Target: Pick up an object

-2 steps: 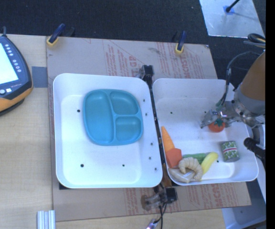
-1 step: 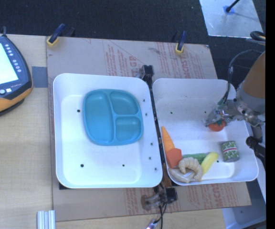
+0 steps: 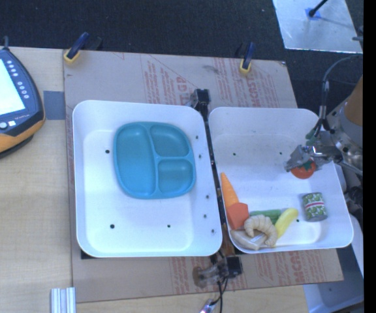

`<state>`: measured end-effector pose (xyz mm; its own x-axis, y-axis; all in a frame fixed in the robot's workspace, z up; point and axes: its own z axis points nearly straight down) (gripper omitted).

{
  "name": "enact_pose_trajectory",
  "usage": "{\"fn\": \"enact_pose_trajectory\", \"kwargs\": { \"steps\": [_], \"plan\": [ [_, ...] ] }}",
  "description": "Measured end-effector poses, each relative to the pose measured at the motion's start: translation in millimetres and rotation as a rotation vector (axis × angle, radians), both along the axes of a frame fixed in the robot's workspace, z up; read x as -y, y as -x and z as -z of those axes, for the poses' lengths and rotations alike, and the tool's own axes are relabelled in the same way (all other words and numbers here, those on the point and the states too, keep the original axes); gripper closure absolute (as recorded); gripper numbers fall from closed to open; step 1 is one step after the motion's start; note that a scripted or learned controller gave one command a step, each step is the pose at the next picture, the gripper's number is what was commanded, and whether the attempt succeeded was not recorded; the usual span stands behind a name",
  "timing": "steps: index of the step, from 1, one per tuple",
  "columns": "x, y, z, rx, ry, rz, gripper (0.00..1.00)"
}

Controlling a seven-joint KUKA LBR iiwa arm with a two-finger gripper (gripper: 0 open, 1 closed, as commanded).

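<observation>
Jaws: their opening cannot be judged from this angle. A red tomato-like object (image 3: pixel 303 169) lies directly beneath their tips, touching or nearly so; grasp unconfirmed.

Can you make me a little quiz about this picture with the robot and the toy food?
1. True or false: the blue plate lies in the left bin.
2. Which toy lies nearest the gripper? A) the carrot B) the red toy C) the can
3. Fill in: the carrot, the shrimp and the can all lie in the ____ bin.

Key:
1. True. The plate lies there by itself.
2. B. The red toy is right under the gripper, by the bin's right wall.
3. Right.
</observation>
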<state>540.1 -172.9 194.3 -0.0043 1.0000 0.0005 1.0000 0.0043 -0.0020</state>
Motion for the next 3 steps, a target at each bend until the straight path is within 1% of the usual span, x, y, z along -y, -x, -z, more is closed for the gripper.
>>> {"fn": "enact_pose_trajectory", "kwargs": {
  "steps": [1,2,3],
  "plan": [
    [-98,8,3,-0.003,0.001,-0.003,1.00],
    [-91,43,-40,0.000,0.000,0.003,1.00],
    [-119,63,-64,0.000,0.000,0.000,1.00]
  ]
}}
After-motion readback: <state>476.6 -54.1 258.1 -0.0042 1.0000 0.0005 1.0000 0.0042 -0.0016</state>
